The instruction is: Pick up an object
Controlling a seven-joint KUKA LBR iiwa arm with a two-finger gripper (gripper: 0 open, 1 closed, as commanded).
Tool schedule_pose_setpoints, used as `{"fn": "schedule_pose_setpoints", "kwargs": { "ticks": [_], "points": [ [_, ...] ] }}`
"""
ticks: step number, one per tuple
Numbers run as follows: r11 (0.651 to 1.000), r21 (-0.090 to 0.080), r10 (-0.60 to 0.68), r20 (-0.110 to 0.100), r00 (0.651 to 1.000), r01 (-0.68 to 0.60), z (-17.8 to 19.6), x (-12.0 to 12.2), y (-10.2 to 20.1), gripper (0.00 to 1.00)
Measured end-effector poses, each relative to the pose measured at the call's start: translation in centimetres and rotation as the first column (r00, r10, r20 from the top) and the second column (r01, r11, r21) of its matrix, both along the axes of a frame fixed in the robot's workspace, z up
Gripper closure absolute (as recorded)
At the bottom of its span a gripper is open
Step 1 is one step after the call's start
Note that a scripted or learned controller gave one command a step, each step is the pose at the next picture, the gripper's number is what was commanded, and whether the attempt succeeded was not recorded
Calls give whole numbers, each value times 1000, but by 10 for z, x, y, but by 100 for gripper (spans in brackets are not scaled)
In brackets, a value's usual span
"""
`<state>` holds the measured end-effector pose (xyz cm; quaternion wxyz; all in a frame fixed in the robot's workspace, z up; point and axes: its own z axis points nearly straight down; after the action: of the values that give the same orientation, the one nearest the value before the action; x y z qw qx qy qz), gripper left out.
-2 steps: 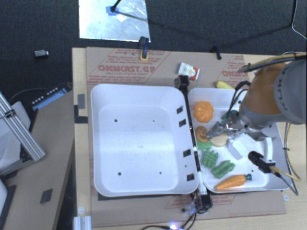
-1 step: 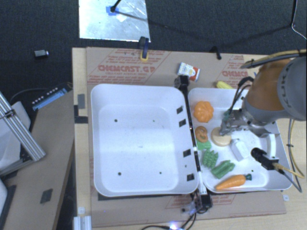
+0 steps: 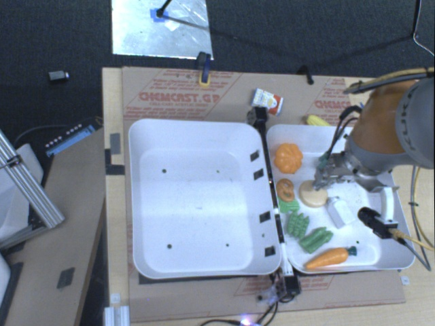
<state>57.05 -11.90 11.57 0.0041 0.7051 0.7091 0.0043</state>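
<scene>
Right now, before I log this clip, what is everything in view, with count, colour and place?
left bin: 1, white, left of bench
right bin: 1, white, right of bench
toy pumpkin: 1, orange, right bin, upper left
toy carrot: 1, orange with green top, right bin, front
green toy vegetables: a cluster, green, right bin, left side
round disc: 1, tan, right bin, under the tool
white block: 1, white, right bin, centre
yellow item: 1, yellow, right bin's far rim
arm: 1, grey with orange band, from right
tool: 1, dark, over the disc

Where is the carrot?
The carrot lies in the right bin, near its front edge, just below the green beans and to the right of the divider between the two bins.
</scene>
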Motion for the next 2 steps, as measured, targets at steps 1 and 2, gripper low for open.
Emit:
{"fn": "schedule_pose_setpoints", "kwargs": {
  "ticks": [1, 2],
  "points": [
    [1000, -5, -1, 1, 1000, 1, -26, 6, 33, 100],
    [1000, -2, 3, 6, 1000, -3, 96, 49, 51, 100]
  ]
}}
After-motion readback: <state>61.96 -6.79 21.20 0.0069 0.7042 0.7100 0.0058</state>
